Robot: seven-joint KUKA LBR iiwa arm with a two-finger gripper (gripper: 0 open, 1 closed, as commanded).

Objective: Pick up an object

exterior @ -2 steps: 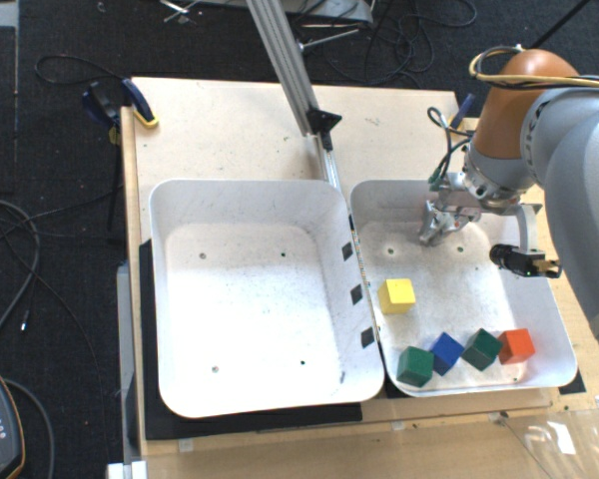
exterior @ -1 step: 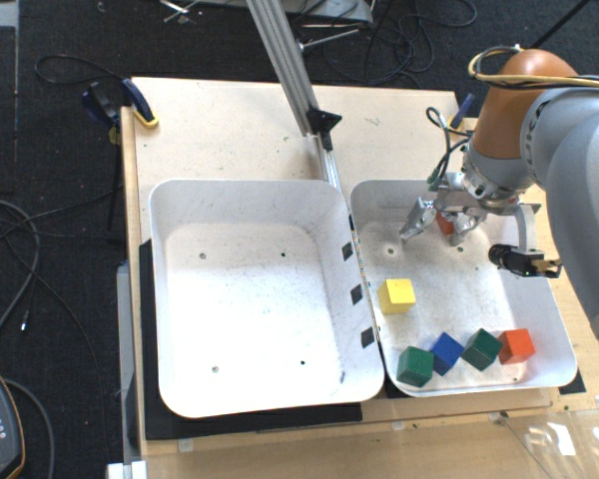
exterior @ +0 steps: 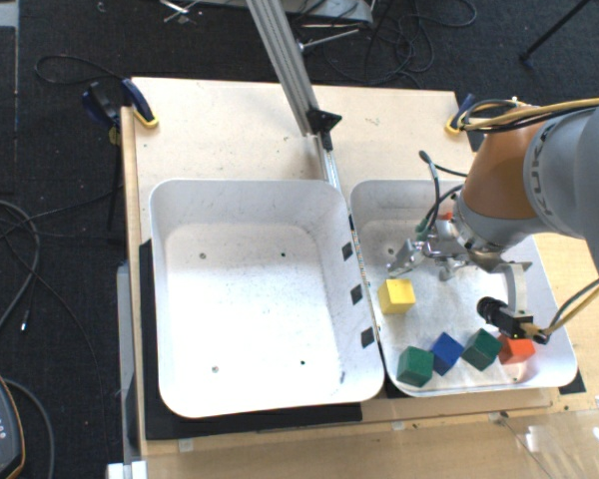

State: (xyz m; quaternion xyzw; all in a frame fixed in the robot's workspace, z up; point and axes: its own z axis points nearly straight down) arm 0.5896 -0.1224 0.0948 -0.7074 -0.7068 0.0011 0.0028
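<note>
The right bin (exterior: 371,208) holds several small blocks. A yellow block (exterior: 397,295) lies near its left wall. Along the front edge sit a green block (exterior: 415,365), a blue block (exterior: 446,353), a second green block (exterior: 482,349) and an orange block (exterior: 517,348). My gripper (exterior: 425,257) hangs over the middle of this bin, just behind and to the right of the yellow block. It is open, its metal fingers (exterior: 403,259) spread with nothing between them.
The left bin (exterior: 170,208) lies beside the right one, and their walls meet at the middle. A slanted metal pole (exterior: 285,53) rises from the back of the bench. The grey arm (exterior: 569,168) reaches in from the right.
</note>
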